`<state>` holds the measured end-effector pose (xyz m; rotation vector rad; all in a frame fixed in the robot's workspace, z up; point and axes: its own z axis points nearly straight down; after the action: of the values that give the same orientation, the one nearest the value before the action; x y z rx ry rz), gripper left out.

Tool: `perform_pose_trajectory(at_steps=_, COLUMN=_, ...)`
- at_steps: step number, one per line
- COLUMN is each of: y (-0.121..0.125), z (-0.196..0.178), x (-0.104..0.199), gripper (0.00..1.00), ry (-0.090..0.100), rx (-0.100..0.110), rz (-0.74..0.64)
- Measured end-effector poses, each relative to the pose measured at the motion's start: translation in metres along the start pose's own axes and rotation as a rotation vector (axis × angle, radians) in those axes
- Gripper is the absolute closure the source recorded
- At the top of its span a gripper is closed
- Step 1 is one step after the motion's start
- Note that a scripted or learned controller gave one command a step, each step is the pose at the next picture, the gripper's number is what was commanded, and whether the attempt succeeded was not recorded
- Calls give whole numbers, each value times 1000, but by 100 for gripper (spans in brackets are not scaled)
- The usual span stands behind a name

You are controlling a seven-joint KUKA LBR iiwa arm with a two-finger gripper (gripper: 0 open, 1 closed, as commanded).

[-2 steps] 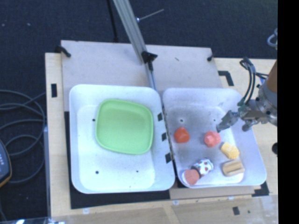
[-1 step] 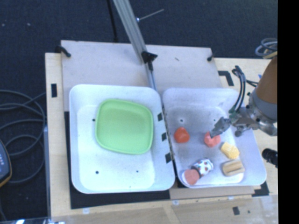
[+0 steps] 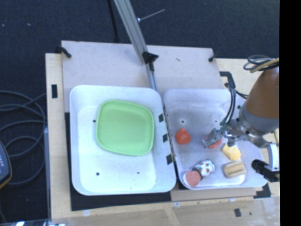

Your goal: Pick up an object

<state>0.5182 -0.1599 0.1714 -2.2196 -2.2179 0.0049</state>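
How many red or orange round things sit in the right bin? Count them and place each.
3, perhaps more hidden under the arm. An orange ball lies left of centre, a reddish piece sits at the gripper, and a red disc lies in the near left corner.

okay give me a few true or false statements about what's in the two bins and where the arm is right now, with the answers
1. A green plate lies in the left bin. True.
2. The gripper is over the left bin. False: it is in the right bin.
3. An orange ball sits in the right bin. True.
4. The green plate holds a yellow object. False: the yellow object is in the right bin.
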Motion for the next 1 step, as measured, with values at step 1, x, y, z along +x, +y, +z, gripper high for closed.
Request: perform_pose_trajectory(at_steps=1, y=-3, z=63, x=1, gripper=0, ry=0, rx=0, rz=0)
